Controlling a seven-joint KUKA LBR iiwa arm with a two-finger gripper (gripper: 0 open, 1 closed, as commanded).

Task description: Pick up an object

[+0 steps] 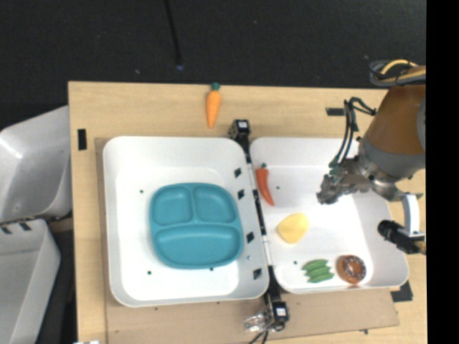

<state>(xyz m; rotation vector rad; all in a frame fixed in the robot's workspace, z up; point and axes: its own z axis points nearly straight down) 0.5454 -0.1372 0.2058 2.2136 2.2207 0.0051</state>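
The right bin (pixel 373 156) holds a red chili pepper (pixel 265 185) by its left wall, a yellow lump (pixel 292 228) in the middle, a green pea pod (pixel 316 269) and a brown doughnut-like piece (pixel 351 267) at the front. My gripper (pixel 331 190) hangs over the right bin's middle right, to the right of the chili and above the yellow lump. Its dark fingers point down and left, with nothing seen between them. The arm's orange band (pixel 401 124) rises behind it.
The left bin (pixel 122 192) holds a blue divided plate (pixel 195 225). An orange carrot (pixel 213 106) lies on the wooden bench (pixel 143 106) behind the bins. Black clips join the bins at the middle seam (pixel 252 192). A white object (pixel 32 170) sits at the far left.
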